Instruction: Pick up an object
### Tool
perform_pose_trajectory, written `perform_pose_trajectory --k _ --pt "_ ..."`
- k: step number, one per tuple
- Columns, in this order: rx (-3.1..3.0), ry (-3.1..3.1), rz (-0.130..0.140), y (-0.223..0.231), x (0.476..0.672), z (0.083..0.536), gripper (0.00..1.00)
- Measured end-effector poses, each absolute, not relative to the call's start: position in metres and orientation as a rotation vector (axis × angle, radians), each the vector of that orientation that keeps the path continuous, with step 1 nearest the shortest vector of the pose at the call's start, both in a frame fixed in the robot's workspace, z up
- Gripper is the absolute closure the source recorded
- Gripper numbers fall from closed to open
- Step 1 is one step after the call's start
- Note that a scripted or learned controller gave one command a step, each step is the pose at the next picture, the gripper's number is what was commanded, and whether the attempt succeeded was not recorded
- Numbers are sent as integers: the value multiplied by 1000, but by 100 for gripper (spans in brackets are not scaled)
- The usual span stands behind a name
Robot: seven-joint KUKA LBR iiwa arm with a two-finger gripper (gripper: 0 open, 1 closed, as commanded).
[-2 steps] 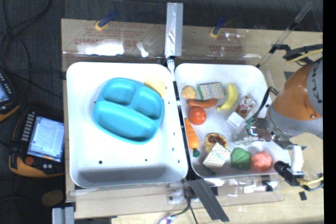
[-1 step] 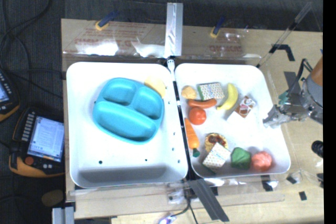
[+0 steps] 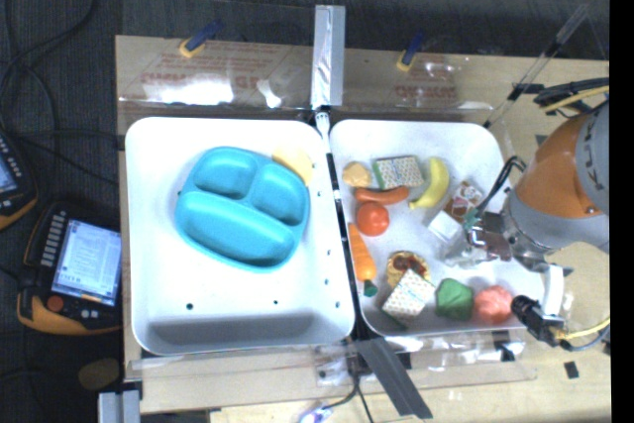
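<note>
**Reaching over the right bin's far edge**

Looking down on a bench with two shallow white bins side by side. The left bin [image 3: 149, 312] holds a blue divided tray [image 3: 243, 205], turned at an angle, with a small yellow piece [image 3: 294, 163] touching its upper right corner.

The right bin [image 3: 421, 132] holds a scatter of toy foods. Near the top sit a green-and-white box [image 3: 397, 170], a banana [image 3: 433, 182] and a long orange piece [image 3: 384, 196]. Below them lie a tomato [image 3: 372, 219] and a carrot [image 3: 362, 255] along the left wall. Along the bottom are a patterned block [image 3: 409, 295], a green pepper [image 3: 455, 298] and a pink ball [image 3: 492, 302], close together.

The arm [image 3: 563, 183], grey with an orange band, comes in from the right. Its gripper [image 3: 478, 238] sits low over the right side of the right bin, just beside a small white item [image 3: 443, 224]. Whether the gripper is wide, narrow or holding anything cannot be told from this angle.
</note>
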State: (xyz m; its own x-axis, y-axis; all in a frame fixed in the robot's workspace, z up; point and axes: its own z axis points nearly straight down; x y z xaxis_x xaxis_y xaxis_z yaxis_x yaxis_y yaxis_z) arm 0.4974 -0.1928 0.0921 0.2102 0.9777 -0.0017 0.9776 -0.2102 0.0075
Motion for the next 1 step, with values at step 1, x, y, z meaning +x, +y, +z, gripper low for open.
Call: perform_pose_trajectory --k 1 --pt "2598 1766 -8 -212 483 158 100"
